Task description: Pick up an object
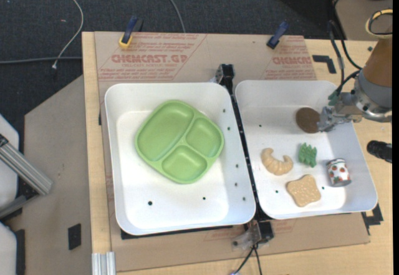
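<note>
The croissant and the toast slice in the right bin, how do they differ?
The croissant is a curved crescent; the toast slice is flat and squarish. The croissant is paler tan, the toast browner and speckled. The croissant lies nearer the bin's middle, the toast nearer its front rim. Both lie loose, untouched.

Worktop [187,49] of brown printed board, stretching off to the left of the gripper [325,123]. Bears two shallow white bins side by side, touching along their inner rims: right bin [365,180] directly under the gripper, left bin [124,205] well to its left. Two blue clamps on the far edge, one [129,30] far left of the gripper, one [277,35] nearer, up-left.
</note>
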